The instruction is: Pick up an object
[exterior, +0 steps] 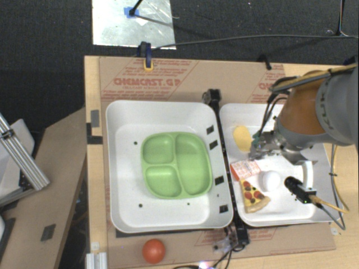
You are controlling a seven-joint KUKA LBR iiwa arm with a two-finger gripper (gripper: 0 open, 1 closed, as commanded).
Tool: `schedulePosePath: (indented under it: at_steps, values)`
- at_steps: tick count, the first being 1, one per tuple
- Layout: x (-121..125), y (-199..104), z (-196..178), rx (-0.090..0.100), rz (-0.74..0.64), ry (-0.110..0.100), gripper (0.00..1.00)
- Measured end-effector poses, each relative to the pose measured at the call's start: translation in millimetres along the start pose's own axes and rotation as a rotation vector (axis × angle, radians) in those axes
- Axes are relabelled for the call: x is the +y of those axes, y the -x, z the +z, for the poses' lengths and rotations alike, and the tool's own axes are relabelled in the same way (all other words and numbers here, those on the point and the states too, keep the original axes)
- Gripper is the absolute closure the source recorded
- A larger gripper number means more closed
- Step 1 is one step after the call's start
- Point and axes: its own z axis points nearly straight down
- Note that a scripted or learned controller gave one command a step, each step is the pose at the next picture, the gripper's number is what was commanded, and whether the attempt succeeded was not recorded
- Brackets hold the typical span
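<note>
In the right bin [291, 214] lie a yellow oval object [242, 137], a red-and-white carton [244, 168], a white ball [270, 180] and a toy pizza slice [254, 196]. My gripper [258, 151] hangs low over the bin's left half. It is just right of the yellow object and just above the carton. The wrist and arm hide the bin's upper right part.
The left bin [120, 150] holds a green divided plate [176, 165]. A red ball [153, 250] lies on the bench in front of the left bin. A black divider [222, 156] runs between the two bins. A blue clamp [146, 55] sits at the bench's far edge.
</note>
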Motion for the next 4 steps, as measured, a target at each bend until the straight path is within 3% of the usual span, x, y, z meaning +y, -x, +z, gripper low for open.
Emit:
schedulePosePath:
  at_steps: [1,3,4]
  values:
    - [0.0,-6.3,-61.5,-0.001,-0.002,-0.021,1.00]
    - [15.1,-11.7,-171.1,-0.002,-0.003,-0.019,1.00]
    - [2.2,-71.4,-161.0,0.001,-0.007,-0.026,1.00]
